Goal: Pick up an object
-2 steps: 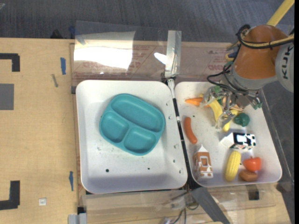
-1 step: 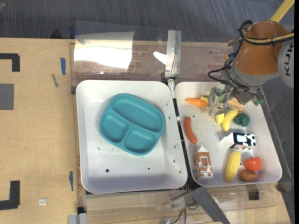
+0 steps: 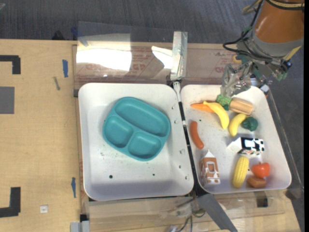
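End effector (image 3: 235,85): positioned above the rear edge of the right bin (image 3: 280,178); finger state cannot be determined.
Objects: toy food is spread across the right bin, bananas (image 3: 221,114) nearest.
Left bin (image 3: 91,178): teal tray (image 3: 137,128) contained.

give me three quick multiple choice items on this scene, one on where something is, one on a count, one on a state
1. Where does the teal divided plate lie?
A. in the left bin
B. in the right bin
C. on the cardboard outside the bins

2. How many bananas are in the right bin?
A. none
B. two
C. five

3. Where is the end effector?
A. over the far edge of the right bin
B. low over the teal plate
C. over the cardboard, left of both bins

Answers:
1 A, the plate sits alone in the left bin.
2 B, one banana beside another.
3 A, it hangs above the bin's far rim near the toys.
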`<state>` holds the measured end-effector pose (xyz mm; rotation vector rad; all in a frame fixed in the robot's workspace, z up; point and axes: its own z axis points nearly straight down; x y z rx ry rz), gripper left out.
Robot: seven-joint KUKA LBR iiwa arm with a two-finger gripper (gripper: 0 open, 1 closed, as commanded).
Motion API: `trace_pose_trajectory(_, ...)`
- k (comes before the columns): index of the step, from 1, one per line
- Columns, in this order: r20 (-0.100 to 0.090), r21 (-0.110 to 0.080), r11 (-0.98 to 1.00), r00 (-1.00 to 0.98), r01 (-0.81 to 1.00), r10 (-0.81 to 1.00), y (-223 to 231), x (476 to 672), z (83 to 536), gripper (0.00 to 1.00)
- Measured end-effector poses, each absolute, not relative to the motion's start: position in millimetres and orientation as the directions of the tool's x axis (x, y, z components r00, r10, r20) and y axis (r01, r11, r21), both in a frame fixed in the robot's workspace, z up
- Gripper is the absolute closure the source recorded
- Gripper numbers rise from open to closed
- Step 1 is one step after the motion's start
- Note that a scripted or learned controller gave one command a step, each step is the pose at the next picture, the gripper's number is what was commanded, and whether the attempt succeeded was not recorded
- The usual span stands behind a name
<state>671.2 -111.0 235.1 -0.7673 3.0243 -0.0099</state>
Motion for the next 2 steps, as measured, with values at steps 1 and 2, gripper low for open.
trace_pose_trajectory(1, -0.009, -0.003, 0.879, -0.879, -0.476, -0.476, -111.4, 668.6, 227.6, 0.0)
trace_pose_trajectory(2, -0.005, 0.002, 0.827, -0.827, -0.562, -0.562, -96.5, 617.6, 95.3, 0.0)
